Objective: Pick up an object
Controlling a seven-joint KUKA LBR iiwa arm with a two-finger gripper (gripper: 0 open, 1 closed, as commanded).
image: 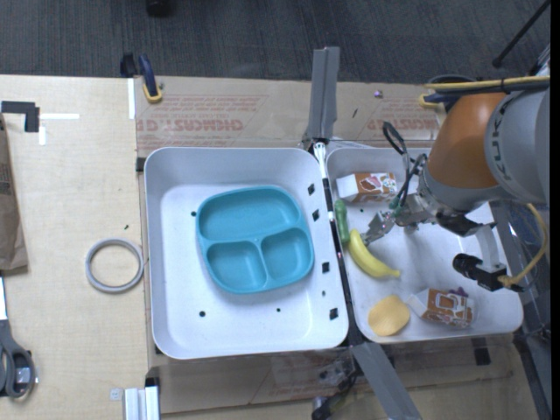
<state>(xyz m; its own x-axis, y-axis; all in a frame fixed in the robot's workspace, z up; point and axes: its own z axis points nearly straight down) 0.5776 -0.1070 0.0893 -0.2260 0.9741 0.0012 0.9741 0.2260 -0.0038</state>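
My gripper (382, 226) hangs low in the right bin (420, 326), its fingers pointing left and slightly apart with nothing between them. A yellow banana (370, 258) lies just below and left of the fingertips. A green object (341, 221) lies along the bin's left wall. A small carton (369, 185) rests at the back of the bin, above the gripper. A yellow round item (388, 316) and a second small carton (449, 308) lie near the front wall.
The left bin (171, 261) holds a blue divided tray (255, 239). On the bench at left lie a tape ring (115, 264) and scissors (16, 367). The grey arm with its orange band (468, 143) covers the right bin's back right.
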